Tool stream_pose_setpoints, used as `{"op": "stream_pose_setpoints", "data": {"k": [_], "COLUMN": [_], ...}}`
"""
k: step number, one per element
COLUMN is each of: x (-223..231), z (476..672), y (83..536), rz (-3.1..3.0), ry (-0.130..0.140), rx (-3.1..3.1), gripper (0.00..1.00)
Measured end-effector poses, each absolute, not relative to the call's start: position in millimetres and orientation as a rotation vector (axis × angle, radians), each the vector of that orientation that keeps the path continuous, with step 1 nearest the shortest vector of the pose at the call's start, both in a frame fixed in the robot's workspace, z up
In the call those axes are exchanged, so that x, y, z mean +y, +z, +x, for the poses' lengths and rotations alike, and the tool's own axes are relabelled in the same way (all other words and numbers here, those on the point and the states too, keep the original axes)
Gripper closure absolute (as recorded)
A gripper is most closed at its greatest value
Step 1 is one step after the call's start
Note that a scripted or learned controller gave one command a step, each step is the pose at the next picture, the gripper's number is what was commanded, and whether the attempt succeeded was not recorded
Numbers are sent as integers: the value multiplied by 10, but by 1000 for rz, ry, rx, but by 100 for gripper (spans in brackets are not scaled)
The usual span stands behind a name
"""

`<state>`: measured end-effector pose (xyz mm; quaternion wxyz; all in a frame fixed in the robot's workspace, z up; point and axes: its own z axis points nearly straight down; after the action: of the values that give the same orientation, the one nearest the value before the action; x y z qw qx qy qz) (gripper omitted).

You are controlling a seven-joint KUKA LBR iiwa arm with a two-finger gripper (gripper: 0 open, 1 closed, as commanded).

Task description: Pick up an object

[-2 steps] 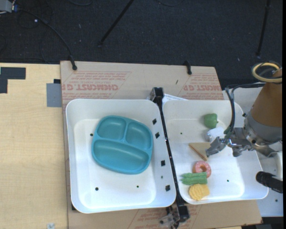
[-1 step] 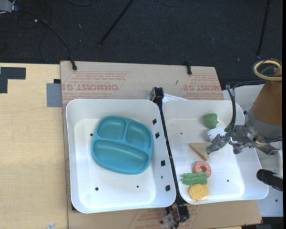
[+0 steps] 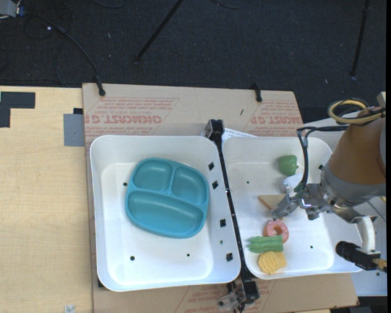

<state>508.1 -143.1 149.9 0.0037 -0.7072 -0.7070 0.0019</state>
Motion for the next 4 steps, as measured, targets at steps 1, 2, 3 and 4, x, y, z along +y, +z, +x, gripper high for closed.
{"op": "stream_pose_setpoints", "data": {"k": [1, 2, 3, 4], "x": [-1360, -1363, -1367, -1370], "z": [5055, 5049, 5050, 5052], "y": [874, 875, 979, 1609], "rz": [-2215, -2222, -2226, -2221], "ry": [6, 2, 2, -2], "rx": [-2216, -2215, -2210, -2224], "gripper": [0, 0, 100, 100]}}
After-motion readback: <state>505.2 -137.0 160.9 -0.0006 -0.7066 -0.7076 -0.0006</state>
